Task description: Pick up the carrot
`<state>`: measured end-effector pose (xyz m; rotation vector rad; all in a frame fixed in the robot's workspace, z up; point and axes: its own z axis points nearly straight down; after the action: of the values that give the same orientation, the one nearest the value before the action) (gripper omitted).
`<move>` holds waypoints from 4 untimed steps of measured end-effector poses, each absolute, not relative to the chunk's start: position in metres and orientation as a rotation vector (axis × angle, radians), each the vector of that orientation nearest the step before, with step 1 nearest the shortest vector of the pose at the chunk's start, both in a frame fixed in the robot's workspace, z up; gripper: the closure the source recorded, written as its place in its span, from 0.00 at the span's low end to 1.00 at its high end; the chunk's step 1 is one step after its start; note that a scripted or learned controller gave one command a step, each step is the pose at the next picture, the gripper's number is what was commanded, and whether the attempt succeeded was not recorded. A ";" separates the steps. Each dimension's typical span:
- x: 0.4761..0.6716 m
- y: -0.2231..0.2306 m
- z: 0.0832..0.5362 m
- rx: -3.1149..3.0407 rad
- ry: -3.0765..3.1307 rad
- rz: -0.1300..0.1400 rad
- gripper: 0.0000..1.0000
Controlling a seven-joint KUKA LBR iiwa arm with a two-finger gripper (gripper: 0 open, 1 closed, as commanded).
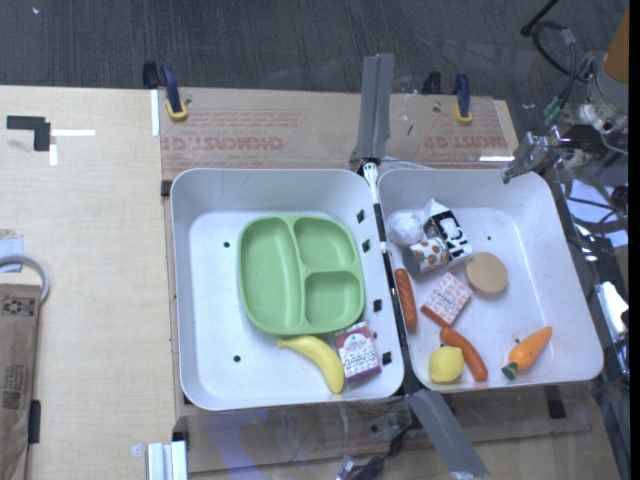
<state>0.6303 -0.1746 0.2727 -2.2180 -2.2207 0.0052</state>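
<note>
The left bin [200, 268] held a green tray [300, 273], a banana [318, 358] and a small red carton [358, 353]. The right bin [560, 268] held a sausage [405, 298], a lemon [446, 364], a cookie [487, 273] and cartons [447, 298].

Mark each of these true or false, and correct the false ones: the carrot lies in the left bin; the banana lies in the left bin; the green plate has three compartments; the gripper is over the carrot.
1. The carrot lies in the left bin. False: it lies in the right bin, near its lower right corner.
2. The banana lies in the left bin. True.
3. The green plate has three compartments. True.
4. The gripper is over the carrot. False: it sits above the right bin's far right corner, well away from the carrot.
</note>
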 end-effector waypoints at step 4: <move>0.478 -0.215 0.090 -1.514 -2.749 -0.001 0.00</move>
<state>0.4783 -0.2152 0.0900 -1.5145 -2.7493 -0.0011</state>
